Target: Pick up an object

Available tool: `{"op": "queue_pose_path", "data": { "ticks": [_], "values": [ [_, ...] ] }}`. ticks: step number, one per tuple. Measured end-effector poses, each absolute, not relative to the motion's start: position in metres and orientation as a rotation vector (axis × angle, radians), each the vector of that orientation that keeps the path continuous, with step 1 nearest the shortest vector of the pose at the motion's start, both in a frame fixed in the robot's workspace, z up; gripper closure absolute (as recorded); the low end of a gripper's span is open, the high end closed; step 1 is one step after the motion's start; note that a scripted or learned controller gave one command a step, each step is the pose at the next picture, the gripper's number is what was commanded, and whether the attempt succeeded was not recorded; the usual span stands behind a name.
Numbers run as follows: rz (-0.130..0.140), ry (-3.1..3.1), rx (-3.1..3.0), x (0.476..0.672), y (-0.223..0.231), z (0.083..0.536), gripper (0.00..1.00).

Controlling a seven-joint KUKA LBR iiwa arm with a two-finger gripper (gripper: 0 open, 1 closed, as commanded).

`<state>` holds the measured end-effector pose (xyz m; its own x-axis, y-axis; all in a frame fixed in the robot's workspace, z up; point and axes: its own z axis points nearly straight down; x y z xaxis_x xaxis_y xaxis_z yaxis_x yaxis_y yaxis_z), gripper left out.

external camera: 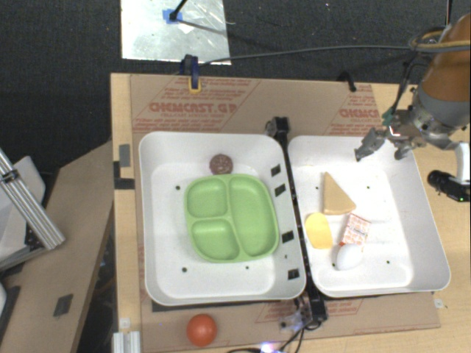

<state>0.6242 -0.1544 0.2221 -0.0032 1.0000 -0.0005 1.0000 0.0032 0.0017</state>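
The end effector (384,144) hovers with fingers apart, gripping nothing, over the right bin's (412,219) far edge; a wedge (335,194), yellow piece (319,231), packet (355,230) and egg (347,257) lie below it

The left white bin (158,197) holds a green three-compartment tray (231,218), with a small brown round cookie-like piece (221,164) just behind it. Both bins rest on a brown cardboard sheet (221,101) with red printing. An orange ball (202,329) sits on the cardboard in front of the left bin. A blue clamp (191,70) grips the sheet's far edge, below a shiny foil-like square (173,20) on dark cloth
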Motion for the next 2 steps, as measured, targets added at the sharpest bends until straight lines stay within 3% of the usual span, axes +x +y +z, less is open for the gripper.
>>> {"op": "queue_pose_path", "data": {
  "ticks": [2],
  "values": [
    [0.000, 2.224, 2.218, 0.627, -0.155, 0.139, 0.00]
  ]
}}
